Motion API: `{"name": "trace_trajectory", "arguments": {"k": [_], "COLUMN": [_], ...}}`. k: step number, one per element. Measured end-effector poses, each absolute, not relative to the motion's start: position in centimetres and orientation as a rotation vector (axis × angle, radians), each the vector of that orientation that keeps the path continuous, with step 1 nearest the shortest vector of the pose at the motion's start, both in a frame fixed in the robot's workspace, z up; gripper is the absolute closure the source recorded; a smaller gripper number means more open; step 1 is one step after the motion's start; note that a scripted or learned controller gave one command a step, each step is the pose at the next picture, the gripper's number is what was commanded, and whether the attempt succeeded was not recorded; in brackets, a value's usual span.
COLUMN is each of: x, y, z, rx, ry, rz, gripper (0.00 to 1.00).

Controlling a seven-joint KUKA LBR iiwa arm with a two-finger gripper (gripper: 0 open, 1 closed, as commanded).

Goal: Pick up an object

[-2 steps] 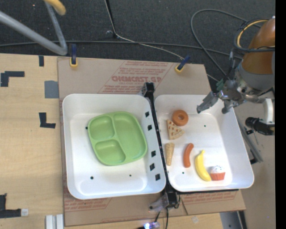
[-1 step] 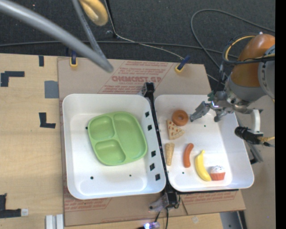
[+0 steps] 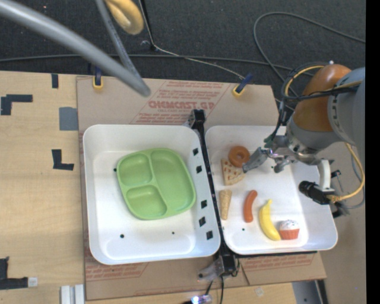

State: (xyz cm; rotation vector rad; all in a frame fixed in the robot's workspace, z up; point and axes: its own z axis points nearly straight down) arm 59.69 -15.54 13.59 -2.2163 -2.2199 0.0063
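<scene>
- A blurred grey bar crosses the top left corner, out of focus and so seemingly closest to the lens, with a blurred yellow blob beside it (what either is, I cannot tell).
- Two white bins sit side by side: the left bin holds a green tray with three compartments; the right bin holds the small items.
- In the right bin: a donut at the top, a waffle wedge touching it just below, a cone near the divider, a sausage beside the cone, a banana and a cupcake touching it at the near right.
- The gripper hangs over the right bin just right of the donut; a grey finger points at the donut, nothing shows between the fingers, and whether they are spread or closed I cannot tell.
- Likely target — the donut, being nearest.
- Handling, as a judgement: these look like toy foods, so light and probably stiff and smooth — prone to slide or skid away when nudged.
- Where to grip: across the donut's ring, one finger in the hole and one outside, or across its full width.
- Risk: the waffle wedge touches it and may be dragged along.
</scene>
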Motion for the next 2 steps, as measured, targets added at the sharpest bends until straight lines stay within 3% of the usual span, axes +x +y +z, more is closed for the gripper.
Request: {"name": "trace_trajectory", "arguments": {"k": [1, 2], "x": [60.0, 60.4], "y": [-15.4, -15.1], "z": [8.7, 10.4], "rx": [-2.224, -2.222], "ry": [-2.223, -2.231], "rz": [-0.009, -0.022], "gripper": [0.0, 1.0]}}
